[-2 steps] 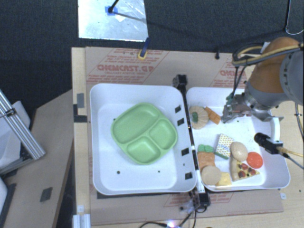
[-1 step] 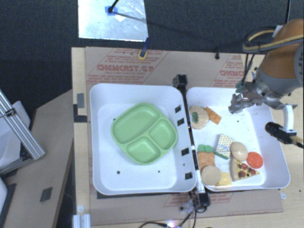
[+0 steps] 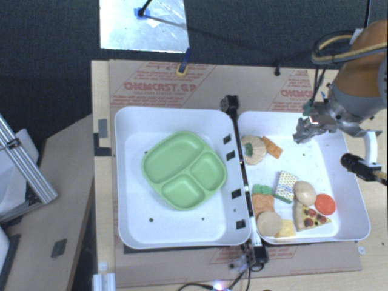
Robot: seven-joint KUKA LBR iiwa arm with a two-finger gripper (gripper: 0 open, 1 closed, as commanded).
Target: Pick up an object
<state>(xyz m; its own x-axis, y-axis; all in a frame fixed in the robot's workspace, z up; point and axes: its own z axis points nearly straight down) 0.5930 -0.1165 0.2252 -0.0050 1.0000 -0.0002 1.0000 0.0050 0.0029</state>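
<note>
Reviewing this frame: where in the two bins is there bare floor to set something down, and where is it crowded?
Left white bin: bare margins all around the green three-compartment plastic plate. Right white bin: bare in the middle and along its right side, below the claw. Crowded along its left wall and near edge, around the pizza-slice toy and red tomato toy.

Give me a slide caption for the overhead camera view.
Gripper over the right bin of toy food; green tray in the left bin.

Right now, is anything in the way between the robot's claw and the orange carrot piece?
Nothing visible blocks it. The gripper hangs over the far part of the right bin, and the bin floor between it and the carrot piece is bare. A round beige food piece touches the carrot's far side, away from the gripper.
</note>
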